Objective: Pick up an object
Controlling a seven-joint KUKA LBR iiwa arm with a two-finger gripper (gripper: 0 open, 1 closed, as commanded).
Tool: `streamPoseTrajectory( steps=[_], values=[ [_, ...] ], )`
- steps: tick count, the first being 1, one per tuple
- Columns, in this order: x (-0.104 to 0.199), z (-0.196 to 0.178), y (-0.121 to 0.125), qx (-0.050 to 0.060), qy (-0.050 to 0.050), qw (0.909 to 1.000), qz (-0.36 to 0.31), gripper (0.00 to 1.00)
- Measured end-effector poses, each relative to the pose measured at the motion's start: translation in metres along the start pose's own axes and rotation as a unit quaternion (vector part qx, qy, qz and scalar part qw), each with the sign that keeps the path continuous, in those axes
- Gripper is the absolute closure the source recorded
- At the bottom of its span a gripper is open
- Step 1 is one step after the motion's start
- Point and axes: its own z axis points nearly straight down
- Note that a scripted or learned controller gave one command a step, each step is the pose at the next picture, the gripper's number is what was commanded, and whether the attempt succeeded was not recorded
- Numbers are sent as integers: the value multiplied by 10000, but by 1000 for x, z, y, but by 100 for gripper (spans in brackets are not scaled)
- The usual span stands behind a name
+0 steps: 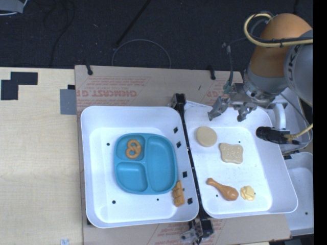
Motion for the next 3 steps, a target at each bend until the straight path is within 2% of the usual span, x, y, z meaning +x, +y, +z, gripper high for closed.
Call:
streamPoseTrajectory(
  steps=[1, 2, 3],
  values=[
    [0, -8, 2, -64, -5, 10000, -7, 0],
    [-5, 41, -5, -40, -5, 10000, 1, 0],
    [2, 98, 2, -37, -1, 10000, -9, 0]
  ],
)
